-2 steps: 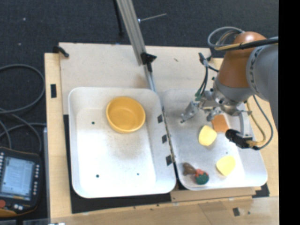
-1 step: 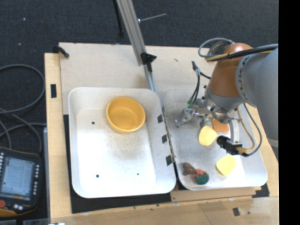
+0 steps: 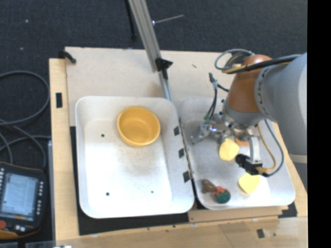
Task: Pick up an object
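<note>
My gripper (image 3: 231,138) hangs low over the middle of the right bin (image 3: 279,190), below the arm's orange band. A pale yellow rounded object (image 3: 228,151) lies right at the gripper's lower edge, touching or nearly touching it; whether it is gripped is not visible. A second yellow piece (image 3: 249,183) rests near the bin's front right corner. A small brown, green and red object (image 3: 217,191) lies by the front wall. In the left bin (image 3: 93,190) a yellow bowl (image 3: 138,126) sits upright toward the back.
A slanted aluminium post (image 3: 147,30) rises from behind the bins' dividing edge. Cables loop off the wrist (image 3: 232,61) and down the gripper's right side. A teach pendant (image 3: 18,195) lies on the floor at the left.
</note>
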Robot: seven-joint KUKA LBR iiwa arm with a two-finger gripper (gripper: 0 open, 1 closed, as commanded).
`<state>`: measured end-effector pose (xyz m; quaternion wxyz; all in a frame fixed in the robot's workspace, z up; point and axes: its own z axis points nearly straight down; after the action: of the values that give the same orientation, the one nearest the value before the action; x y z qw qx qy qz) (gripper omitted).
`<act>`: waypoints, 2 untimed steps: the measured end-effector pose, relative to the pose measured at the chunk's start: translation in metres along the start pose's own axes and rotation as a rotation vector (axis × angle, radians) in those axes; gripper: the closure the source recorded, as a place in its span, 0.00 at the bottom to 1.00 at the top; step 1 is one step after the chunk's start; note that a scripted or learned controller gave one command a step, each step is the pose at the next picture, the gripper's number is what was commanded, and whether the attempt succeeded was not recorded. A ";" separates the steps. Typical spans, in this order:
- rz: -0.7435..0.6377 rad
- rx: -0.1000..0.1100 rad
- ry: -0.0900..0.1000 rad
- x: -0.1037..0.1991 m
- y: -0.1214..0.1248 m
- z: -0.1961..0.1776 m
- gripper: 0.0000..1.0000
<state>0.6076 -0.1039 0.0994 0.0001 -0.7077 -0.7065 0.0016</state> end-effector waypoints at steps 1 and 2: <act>0.004 -0.005 0.001 -0.001 0.001 -0.013 1.00; 0.002 -0.008 0.001 -0.007 0.008 -0.059 1.00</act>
<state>0.6157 -0.1110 0.1587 -0.0025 -0.7085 -0.7057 -0.0015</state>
